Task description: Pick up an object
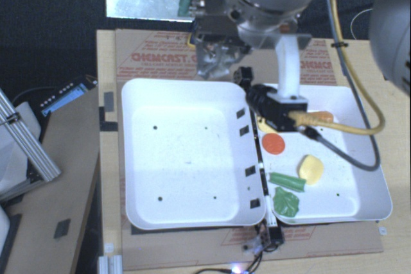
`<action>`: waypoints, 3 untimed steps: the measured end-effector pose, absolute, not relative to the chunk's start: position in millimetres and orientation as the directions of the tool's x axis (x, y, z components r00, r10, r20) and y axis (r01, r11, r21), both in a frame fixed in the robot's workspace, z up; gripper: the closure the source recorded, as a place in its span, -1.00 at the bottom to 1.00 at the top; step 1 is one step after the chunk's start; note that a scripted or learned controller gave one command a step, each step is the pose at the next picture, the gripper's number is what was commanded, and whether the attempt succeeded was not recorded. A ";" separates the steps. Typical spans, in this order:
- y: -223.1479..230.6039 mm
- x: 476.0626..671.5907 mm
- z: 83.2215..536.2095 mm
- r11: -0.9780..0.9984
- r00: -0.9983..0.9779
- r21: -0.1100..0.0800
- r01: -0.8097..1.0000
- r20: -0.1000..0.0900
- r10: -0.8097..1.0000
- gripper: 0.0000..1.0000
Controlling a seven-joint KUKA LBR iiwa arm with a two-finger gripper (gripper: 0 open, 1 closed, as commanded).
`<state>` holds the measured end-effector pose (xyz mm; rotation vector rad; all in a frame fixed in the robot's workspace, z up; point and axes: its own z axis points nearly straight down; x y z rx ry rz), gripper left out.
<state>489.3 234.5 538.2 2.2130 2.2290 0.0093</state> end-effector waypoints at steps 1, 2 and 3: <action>234.0 486.3 534.9 0.005 -0.005 0.001 1.000 0.001 1.000 1.00; 152.2 510.6 494.7 -0.006 0.006 -0.001 1.000 -0.002 1.000 1.00; 222.4 485.9 537.3 0.011 -0.011 0.005 1.000 0.004 1.000 1.00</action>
